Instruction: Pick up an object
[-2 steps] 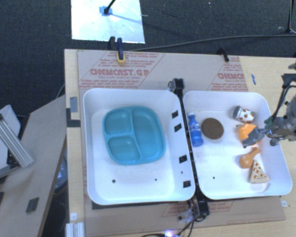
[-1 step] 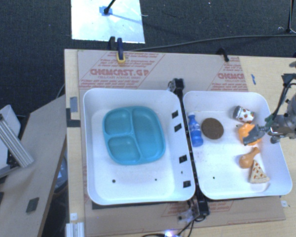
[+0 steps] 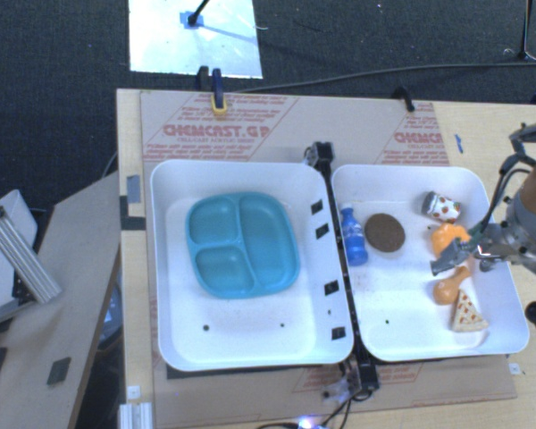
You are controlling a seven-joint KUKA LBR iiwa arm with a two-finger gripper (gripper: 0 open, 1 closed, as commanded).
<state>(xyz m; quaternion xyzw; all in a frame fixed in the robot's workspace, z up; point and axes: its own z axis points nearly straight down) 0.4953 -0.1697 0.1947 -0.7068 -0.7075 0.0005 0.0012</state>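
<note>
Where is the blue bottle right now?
The blue bottle lies in the right bin, against its left wall, just left of the brown disc.

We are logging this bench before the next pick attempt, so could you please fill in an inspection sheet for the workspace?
Surface: wooden bench bearing two shallow white bins, left bin and right bin.
Job's things: in right bin, blue bottle, brown round disc, orange toy pieces, pizza-slice toy, small white patterned object.
Clutter: turquoise divided plate in left bin.
Grippers: gripper low over the orange pieces; fingers unclear.
Cables: black cable along bench's far edge.
Surroundings: dark carpet, pale floor sheet.
</note>
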